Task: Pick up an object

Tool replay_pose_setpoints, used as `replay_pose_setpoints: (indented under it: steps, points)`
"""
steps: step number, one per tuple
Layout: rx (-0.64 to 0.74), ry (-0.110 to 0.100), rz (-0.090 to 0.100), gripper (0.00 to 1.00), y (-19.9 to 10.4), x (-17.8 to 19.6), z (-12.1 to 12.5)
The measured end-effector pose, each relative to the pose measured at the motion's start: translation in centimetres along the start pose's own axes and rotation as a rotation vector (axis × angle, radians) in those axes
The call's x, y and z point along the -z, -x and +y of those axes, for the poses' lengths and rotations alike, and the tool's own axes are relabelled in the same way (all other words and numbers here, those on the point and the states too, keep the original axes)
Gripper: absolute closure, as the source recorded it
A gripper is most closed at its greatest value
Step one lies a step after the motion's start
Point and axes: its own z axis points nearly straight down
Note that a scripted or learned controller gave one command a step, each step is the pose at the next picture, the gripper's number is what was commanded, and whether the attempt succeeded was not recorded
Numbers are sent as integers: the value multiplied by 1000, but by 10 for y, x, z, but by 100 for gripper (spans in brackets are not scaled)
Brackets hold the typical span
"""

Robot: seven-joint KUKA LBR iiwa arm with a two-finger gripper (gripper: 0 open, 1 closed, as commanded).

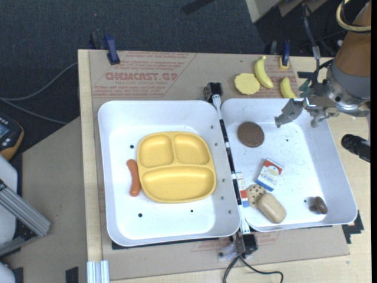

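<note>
The end effector [301,112] hangs with fingers apart, gripping nothing, over the right bin's [333,158] far edge, poised to drop toward the brown disc [251,134] lying just beside it

bright even light, soft shadows, slightly grainy picture.

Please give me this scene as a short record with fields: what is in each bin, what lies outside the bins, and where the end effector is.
left bin: yellow divided plate; orange sausage beside the plate's left edge
right bin: brown round patty; small carton; cookie; tan bread roll; small dark piece
outside the bins: two bananas and a yellow round piece on the bench
end effector: over the right bin's top right, open, holding nothing
</note>
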Motion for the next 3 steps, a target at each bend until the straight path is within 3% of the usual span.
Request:
replay_pose_setpoints:
  steps: [1,2,3]
  points:
    - [3,-8,3,0,-16,-89,37]
    - [1,-7,3,0,-18,-169,46]
    - [3,5,0,0,-32,-169,89]
